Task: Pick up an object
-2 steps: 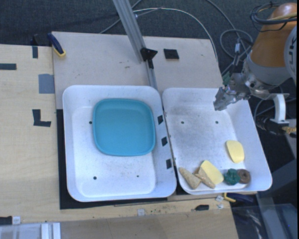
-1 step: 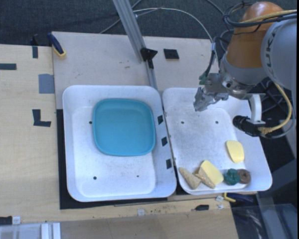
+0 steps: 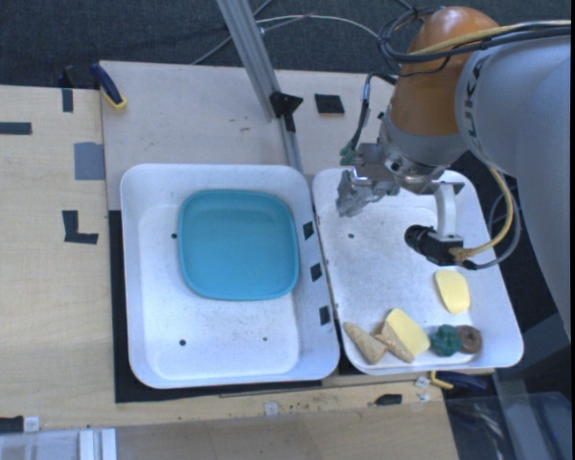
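Note:
My gripper [image 3: 350, 199] hangs over the far left part of the right bin [image 3: 364, 266], near its upper edge, with nothing visible between its fingers. Small objects lie along the near side of that bin: a pale yellow block [image 3: 451, 290] at the right, a yellow wedge [image 3: 405, 332], a tan piece [image 3: 365, 342], a green object [image 3: 446, 339] and a brown ring [image 3: 470, 337]. All of them lie well below and to the right of the gripper.
The left bin [image 3: 153, 286] holds a blue square plate [image 3: 238, 243]. A slanted metal pole [image 3: 257, 56] rises behind the bins. The arm's body, cables and a black fitting [image 3: 429, 242] crowd the right bin's upper right part.

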`<state>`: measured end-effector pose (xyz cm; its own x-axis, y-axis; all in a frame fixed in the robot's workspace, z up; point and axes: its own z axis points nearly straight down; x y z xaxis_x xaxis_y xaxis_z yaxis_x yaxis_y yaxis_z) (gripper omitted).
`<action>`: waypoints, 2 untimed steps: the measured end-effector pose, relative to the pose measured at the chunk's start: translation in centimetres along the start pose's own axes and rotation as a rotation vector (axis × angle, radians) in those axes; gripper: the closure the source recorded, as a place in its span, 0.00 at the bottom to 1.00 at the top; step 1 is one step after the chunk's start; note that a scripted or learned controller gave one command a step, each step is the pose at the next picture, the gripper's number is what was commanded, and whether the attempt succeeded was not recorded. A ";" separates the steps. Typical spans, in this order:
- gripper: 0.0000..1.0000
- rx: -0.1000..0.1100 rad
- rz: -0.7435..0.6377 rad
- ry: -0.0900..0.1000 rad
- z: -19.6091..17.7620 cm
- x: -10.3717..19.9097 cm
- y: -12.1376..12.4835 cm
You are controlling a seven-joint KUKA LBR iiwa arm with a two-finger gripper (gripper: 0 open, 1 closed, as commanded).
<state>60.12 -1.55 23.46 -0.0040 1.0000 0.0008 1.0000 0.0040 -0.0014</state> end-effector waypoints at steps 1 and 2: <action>1.00 0.000 0.000 0.000 1.2 5.4 0.1; 1.00 -0.001 -0.001 0.000 0.3 10.9 -0.4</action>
